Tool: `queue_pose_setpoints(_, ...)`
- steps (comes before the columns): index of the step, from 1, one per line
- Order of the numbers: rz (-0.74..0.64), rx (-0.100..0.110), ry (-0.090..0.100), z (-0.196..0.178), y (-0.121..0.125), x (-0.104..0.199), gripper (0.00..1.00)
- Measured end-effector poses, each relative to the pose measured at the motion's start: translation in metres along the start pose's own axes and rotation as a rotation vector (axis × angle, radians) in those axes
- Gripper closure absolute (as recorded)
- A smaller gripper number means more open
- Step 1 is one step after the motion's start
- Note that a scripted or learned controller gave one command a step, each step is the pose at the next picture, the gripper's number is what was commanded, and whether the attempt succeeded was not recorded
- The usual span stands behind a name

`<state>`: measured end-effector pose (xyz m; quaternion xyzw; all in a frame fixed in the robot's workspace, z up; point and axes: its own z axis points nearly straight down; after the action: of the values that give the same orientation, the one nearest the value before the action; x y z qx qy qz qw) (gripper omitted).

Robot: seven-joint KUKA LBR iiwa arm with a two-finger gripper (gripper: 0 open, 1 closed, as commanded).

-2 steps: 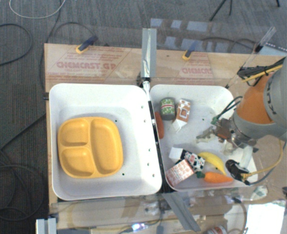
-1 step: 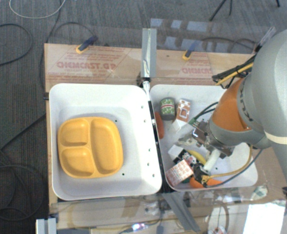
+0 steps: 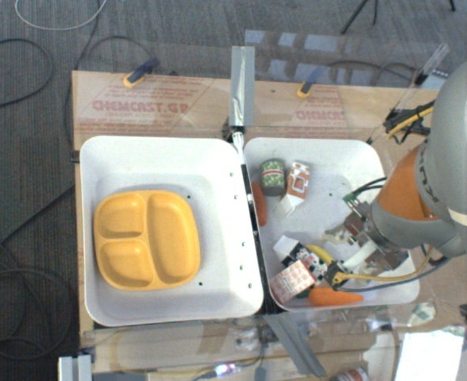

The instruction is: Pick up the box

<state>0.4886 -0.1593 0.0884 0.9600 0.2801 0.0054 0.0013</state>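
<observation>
The gripper [image 3: 359, 254] sits low in the right bin [image 3: 380, 165], toward five o'clock, among clutter; whether it is released or clenched cannot be told; the box [image 3: 291, 279], red-patterned, lies just beside it at eight o'clock, above an orange carrot [image 3: 334, 297] against the near wall; a green can [image 3: 272, 177] stands at eleven o'clock; the left bin [image 3: 218, 161] holds a yellow divided plate [image 3: 147, 238].
</observation>
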Motion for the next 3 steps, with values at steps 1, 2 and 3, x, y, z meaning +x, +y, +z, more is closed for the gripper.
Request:
queue_pose_setpoints(1, 0.172, 0.019, 0.005, -0.0003, 0.0416, -0.0237, 0.00)
queue_pose_setpoints(2, 0.350, 0.012, 0.009, -0.0006, 0.0481, -0.0246, 0.00)
queue_pose_setpoints(3, 0.347, 0.008, -0.001, -0.0077, 0.0484, -0.0272, 1.00)
